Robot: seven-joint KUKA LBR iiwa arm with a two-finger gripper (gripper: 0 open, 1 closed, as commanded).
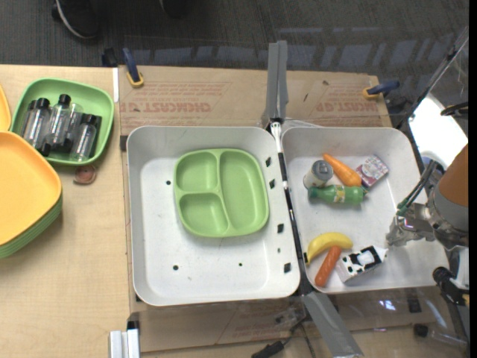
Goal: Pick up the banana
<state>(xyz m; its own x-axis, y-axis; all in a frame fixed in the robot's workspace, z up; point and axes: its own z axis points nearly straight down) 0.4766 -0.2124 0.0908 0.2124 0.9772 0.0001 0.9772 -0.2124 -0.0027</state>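
Note:
The yellow banana (329,242) lies curved in the front left part of the right bin (402,144). An orange carrot (326,267) lies just below it, touching or nearly touching. My gripper (402,230) hangs over the bin's right side, well to the right of the banana, with nothing seen in it. The arm (455,192) comes in from the right edge.
A black and white box (362,263) lies between banana and gripper. Further back are a green bottle (339,194), a second carrot (343,171), a can (319,173) and a pink packet (373,170). The left bin (149,222) holds a green divided plate (221,192).

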